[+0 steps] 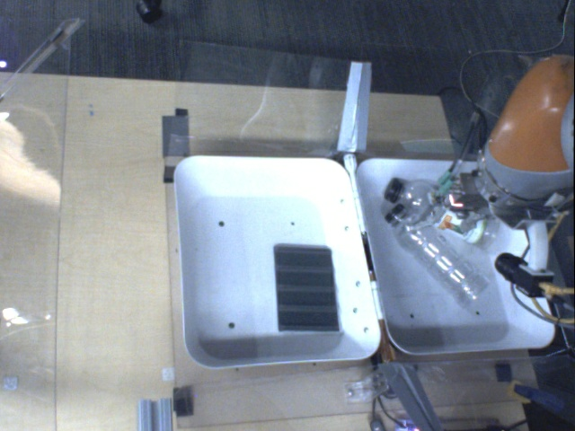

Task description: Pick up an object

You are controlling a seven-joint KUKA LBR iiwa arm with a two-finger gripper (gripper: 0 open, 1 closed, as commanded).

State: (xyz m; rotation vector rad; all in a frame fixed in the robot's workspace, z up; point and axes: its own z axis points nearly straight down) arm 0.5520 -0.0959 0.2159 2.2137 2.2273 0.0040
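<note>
Two shallow white bins sit side by side on the bench. The left bin [207, 241] holds one thing: a black ribbed block [306, 287], lying flat toward 5 o'clock of the bin floor, square to the walls and well clear of the arm.

The right bin [431, 330] carries the clutter. A clear plastic bottle [445, 263] lies on its side, running from 11 o'clock down toward 5 o'clock across the bin's middle. Near its upper end, at about 10 o'clock in the bin, sits a small cluster of clear pieces with dark caps [395, 200]; what they are cannot be made out. A small green-and-white item [474, 232] lies just beside the bottle at its 1 o'clock.

The arm [530, 124] reaches in from the right, its orange band over the bin's 1 o'clock corner. The gripper [458, 203] hangs low over the cluster, near the bottle's upper end. Whether the hand is apart or together cannot be told; the wrist body and clear plastic confuse that spot.

Judgement: the arm is placed over the right bin because the graspable small pieces crowd there. Nothing is plainly lifted.
</note>
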